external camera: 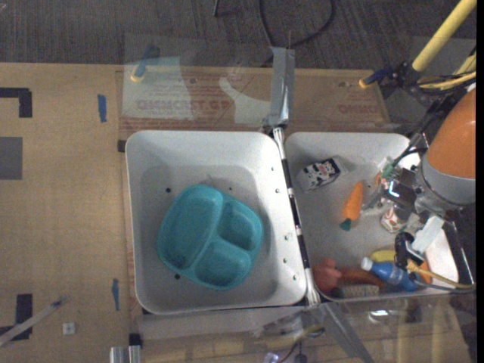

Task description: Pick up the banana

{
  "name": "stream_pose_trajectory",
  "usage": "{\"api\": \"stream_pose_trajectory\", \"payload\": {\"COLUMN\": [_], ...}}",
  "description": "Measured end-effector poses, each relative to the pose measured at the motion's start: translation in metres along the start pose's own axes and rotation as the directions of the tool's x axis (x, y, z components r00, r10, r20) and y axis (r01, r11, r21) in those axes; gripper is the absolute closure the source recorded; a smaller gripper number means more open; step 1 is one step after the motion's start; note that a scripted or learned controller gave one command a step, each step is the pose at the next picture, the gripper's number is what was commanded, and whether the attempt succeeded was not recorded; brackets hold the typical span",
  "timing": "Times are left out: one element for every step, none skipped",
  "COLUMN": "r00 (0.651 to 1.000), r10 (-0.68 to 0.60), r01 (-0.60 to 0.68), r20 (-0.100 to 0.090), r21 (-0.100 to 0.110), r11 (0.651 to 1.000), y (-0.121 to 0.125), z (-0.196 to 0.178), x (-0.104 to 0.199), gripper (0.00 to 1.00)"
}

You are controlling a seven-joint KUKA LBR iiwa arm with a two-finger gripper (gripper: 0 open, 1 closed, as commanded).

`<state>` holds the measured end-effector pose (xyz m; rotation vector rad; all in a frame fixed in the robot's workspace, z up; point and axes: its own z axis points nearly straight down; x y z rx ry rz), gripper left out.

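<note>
Cardboard-topped bench, two white bins (144,157): one teal plate (210,236) left, one carrot (352,205) right. Banana (393,256) at 4 o'clock, under the gripper (393,191); can't tell its grip.

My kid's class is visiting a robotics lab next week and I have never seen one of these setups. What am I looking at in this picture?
This is one camera fixed above a bench, looking down at a slant. Two shallow white bins sit side by side. The left bin holds a teal divided plate. The right bin holds small toys: a black-and-white carton, an orange carrot, a blue bottle, a brownish-red item and a bit of yellow, likely the banana the machine is meant to pick up.

The grey and orange shape at the right is the robot arm, reaching over the right bin. Its end effector hangs above the toys; I cannot tell whether it is holding anything.
</note>
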<state>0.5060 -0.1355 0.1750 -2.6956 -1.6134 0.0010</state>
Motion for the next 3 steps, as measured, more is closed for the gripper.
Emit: {"api": "stream_pose_trajectory", "payload": {"r00": [0.981,0.949,0.971], "r10": [-0.192,-0.315,-0.238], "r01": [0.192,0.315,0.238], "r20": [-0.001,0.001,0.0], "r21": [0.004,-0.002,-0.002], "r11": [0.981,0.949,0.971], "y": [0.017,0.004,0.001], "z": [0.07,0.004,-0.034], "x": [0.023,-0.049,-0.037], "gripper": [0.0,0.0,0.0]}}
